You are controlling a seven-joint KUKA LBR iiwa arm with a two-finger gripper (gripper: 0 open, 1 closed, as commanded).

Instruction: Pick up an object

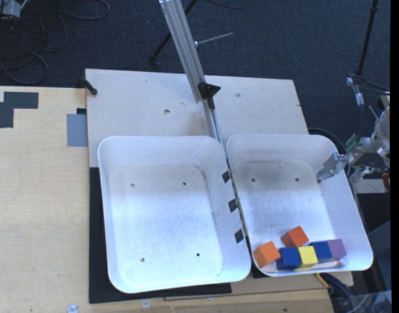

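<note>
At about three o'clock in the camera view, a small part of the robot shows. Its gripper [330,168] looks like a short piece of grey metal with a flat, slanted face, lighter along one edge. Next to it, toward three o'clock, sits a darker block with pale and black parts, too blurred to tell apart. Above this, toward two o'clock, there is a rounded pale grey casing with a small brownish mark on its edge. A thin dark cable runs up from the block to a small light connector.
</note>
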